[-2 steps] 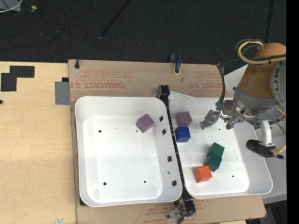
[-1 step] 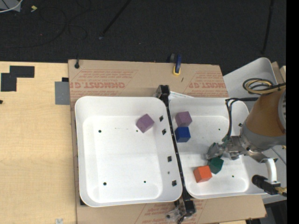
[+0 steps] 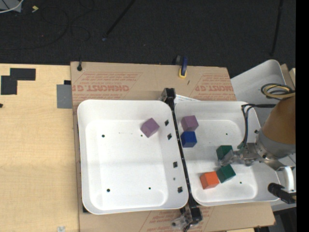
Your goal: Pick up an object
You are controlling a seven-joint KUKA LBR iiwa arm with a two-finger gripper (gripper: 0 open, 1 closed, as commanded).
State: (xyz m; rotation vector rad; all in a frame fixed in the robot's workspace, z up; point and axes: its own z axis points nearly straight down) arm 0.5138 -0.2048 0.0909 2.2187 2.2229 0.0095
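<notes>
Reaching in over the right bin [image 3: 251, 193], the gripper [image 3: 235, 157] sits low between two green blocks; whether its fingers are spread or closed, or grip anything, cannot be told. One green block [image 3: 223, 152] lies just beside it on the far side, the other green block [image 3: 226, 173] just on the near side, touching an orange block [image 3: 209, 180]. Farther left of the gripper lie a blue block [image 3: 188, 138] and a purple block [image 3: 189, 123]. Another purple block [image 3: 149, 127] rests in the left bin [image 3: 91, 178].
</notes>
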